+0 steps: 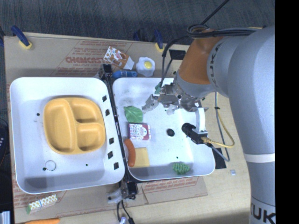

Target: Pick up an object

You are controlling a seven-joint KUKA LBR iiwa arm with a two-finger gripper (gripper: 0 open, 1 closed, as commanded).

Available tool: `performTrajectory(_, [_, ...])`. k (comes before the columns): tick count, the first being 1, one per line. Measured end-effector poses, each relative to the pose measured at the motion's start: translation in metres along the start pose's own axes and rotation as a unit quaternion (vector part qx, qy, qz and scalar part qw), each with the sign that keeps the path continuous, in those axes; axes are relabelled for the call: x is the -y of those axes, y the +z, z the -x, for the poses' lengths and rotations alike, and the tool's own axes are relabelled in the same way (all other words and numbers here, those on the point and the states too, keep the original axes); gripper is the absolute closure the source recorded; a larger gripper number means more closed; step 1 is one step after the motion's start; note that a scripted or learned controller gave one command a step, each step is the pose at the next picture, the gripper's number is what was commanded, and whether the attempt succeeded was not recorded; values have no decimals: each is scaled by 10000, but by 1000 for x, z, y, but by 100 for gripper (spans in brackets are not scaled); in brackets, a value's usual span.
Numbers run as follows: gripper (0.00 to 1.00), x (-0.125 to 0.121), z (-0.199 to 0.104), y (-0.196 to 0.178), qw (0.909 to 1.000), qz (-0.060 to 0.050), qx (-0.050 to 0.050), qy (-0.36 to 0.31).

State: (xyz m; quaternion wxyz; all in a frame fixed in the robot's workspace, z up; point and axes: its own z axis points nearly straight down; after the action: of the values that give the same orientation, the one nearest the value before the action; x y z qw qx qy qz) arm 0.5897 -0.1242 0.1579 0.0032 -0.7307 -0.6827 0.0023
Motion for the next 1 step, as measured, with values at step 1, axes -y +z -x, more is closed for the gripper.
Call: performTrajectory(1, [0, 21, -30, 59, 9999, 46, 9, -160])
